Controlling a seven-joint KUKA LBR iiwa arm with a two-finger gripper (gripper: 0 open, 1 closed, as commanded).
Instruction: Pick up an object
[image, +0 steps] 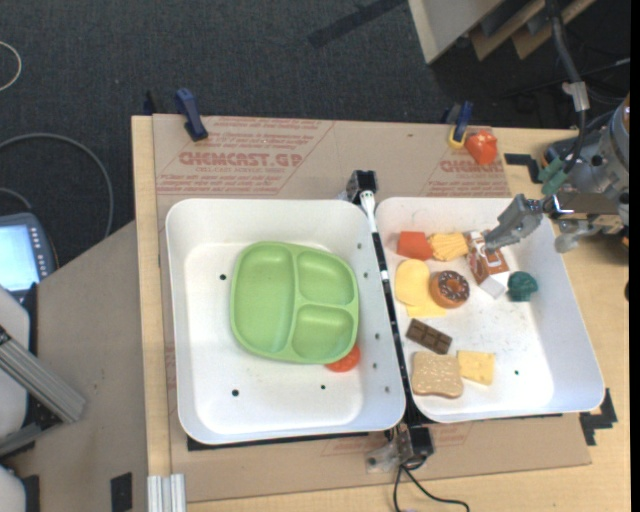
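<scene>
We record the bench (300, 150) bearing two white bins side by side. The left bin (200, 380) carries a green divided plate (295, 303), with a red item (343, 361) showing at the plate's near right edge. The right bin (560, 340) holds the candidates for picking: a yellow piece (411, 283) and a chocolate doughnut (450, 289) near the bin's left wall, an orange-red block (413, 244) and a ridged yellow piece (450, 245) toward its far edge, a dark brown bar (429, 335), a slice of bread (437, 374) touching a yellow cheese wedge (477, 367) near the front edge, and a small dark green item (521, 287) toward the right wall.

The jaws (490, 258) sit low over a brown-and-white piece (490, 266) in the far middle of that bin. We cannot tell how far they are open, nor whether anything is held.

Risks, in our judgement: a glancing close on the small piece could push it aside; the neighbouring ridged piece lies just beside and could be nudged or caught.
</scene>
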